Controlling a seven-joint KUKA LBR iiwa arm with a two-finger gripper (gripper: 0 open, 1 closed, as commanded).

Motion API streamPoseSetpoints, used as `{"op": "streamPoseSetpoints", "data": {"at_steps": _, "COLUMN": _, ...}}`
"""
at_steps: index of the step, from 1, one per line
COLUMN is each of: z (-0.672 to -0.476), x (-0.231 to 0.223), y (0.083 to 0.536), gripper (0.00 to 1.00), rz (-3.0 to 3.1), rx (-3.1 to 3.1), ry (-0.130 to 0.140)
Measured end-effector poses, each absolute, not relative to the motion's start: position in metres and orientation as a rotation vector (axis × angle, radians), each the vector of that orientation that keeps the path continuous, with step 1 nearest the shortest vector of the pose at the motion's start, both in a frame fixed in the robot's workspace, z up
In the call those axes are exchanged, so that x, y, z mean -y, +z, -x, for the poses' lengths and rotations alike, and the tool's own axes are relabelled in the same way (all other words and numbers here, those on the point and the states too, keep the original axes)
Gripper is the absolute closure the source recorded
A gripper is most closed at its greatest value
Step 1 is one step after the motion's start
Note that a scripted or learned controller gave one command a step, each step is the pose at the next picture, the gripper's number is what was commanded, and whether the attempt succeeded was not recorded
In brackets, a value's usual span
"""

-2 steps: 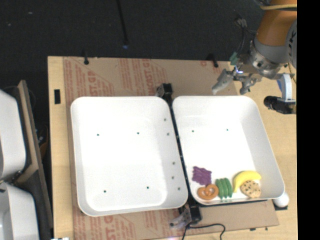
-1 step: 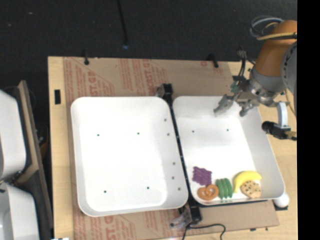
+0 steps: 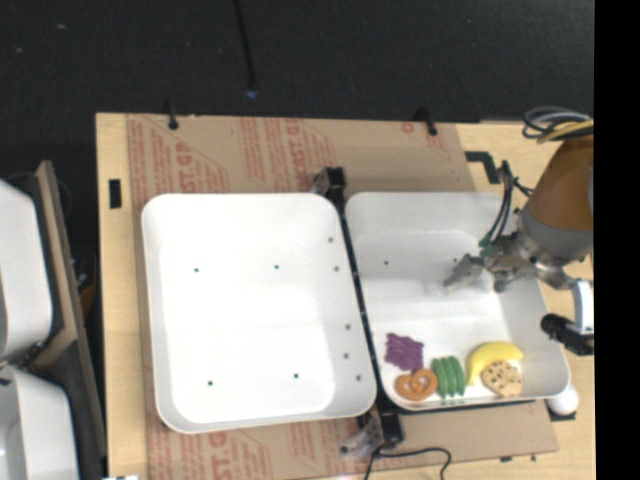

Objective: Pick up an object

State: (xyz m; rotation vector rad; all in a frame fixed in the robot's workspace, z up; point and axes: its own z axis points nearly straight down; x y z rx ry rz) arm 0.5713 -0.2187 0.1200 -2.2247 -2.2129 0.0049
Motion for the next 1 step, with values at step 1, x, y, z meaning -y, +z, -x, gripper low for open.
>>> {"op": "streamPoseSetpoints", "data": {"at_steps": 1, "z": -0.5745, "x": 0.2172, "y": 0.1330, "gripper": 1.00, "rz": 2.225, "rx": 2.221, "ry": -0.002}}
